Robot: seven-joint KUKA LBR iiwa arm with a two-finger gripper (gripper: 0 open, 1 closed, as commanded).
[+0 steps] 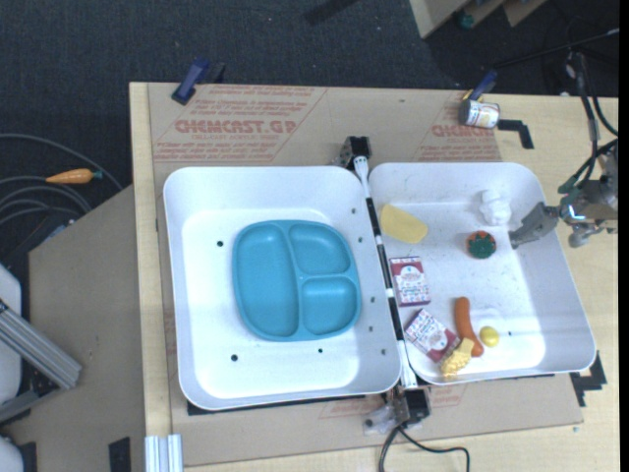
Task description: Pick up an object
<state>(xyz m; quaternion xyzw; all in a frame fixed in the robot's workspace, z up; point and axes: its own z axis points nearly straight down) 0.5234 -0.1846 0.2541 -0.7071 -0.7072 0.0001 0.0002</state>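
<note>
- The claw (539, 224) is at the right rim of the right bin (550, 293). Its dark grey fingers (531, 226) point into the bin. If they are apart or together, I cannot tell.
- Nothing is seen between the fingers.
- The nearest things to the claw are a small white lumpy piece (492, 206), just beside the fingertips on the left, and a round green and red toy (481, 245), a little left and below.
- Farther left of the claw lies a flat yellow oval piece (403, 223), smooth.
- Below and left of the claw are two small printed packets, red and white: one (409, 281) near the bin's left wall, one (428, 330) lower.
- Below the claw there is one orange sausage shape (466, 324), one small yellow ball (488, 337) touching it, and one pale yellow bumpy piece (454, 361).
- Well apart to the left, the left bin (197, 214) holds one teal plate (295, 279) with three compartments, of smooth plastic.
- Both bins are white, shallow, with round corners.
</note>
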